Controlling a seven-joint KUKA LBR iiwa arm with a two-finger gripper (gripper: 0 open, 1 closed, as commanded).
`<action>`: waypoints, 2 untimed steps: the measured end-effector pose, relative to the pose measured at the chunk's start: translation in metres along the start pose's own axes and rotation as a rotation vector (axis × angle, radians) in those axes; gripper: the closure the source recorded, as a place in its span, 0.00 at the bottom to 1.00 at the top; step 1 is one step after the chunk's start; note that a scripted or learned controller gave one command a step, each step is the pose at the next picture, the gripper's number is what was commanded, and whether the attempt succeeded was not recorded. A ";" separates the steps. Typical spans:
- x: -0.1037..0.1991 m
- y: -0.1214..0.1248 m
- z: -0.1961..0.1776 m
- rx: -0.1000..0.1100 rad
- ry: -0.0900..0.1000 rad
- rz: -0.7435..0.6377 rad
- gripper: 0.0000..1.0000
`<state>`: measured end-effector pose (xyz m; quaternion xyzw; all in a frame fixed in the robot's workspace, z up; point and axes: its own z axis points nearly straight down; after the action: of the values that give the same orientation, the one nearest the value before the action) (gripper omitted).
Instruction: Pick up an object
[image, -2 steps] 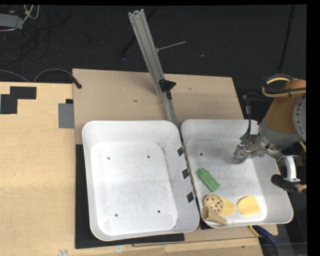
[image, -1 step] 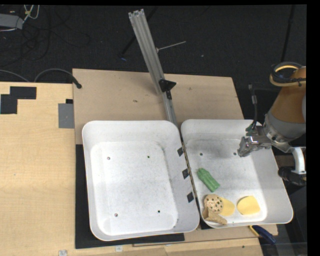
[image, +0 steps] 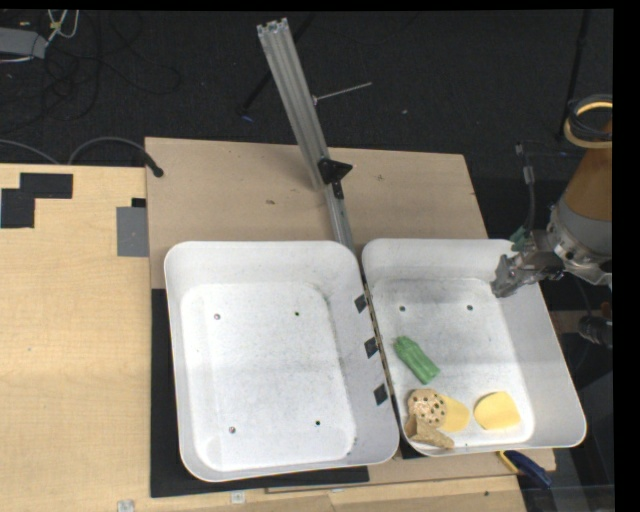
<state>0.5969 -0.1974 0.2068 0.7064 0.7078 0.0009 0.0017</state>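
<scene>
The right bin (image: 500, 262) holds a green oblong piece (image: 416, 359) near its left wall. Along its front edge lie a brown spotted cookie-like piece (image: 428, 411), a yellow flat piece (image: 454, 414) beside it, and a yellow round piece (image: 496, 410) further right. My gripper (image: 505, 278) hangs over the bin's far right part, well back from all these objects, and nothing shows between its fingers. The arm's orange band sits at the view's right edge.
The left bin (image: 200, 262) stands beside the right one, with black clips (image: 366, 345) along the shared wall. A slanted metal rail (image: 300, 120) rises behind the bins. A blue and yellow object (image: 522, 464) lies on the bench in front of the right bin.
</scene>
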 end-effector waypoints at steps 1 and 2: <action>0.052 -0.005 -0.006 0.006 0.004 -0.002 1.00; 0.093 -0.029 -0.013 0.008 0.004 -0.001 1.00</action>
<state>0.5681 -0.1046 0.2196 0.7061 0.7081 -0.0004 -0.0024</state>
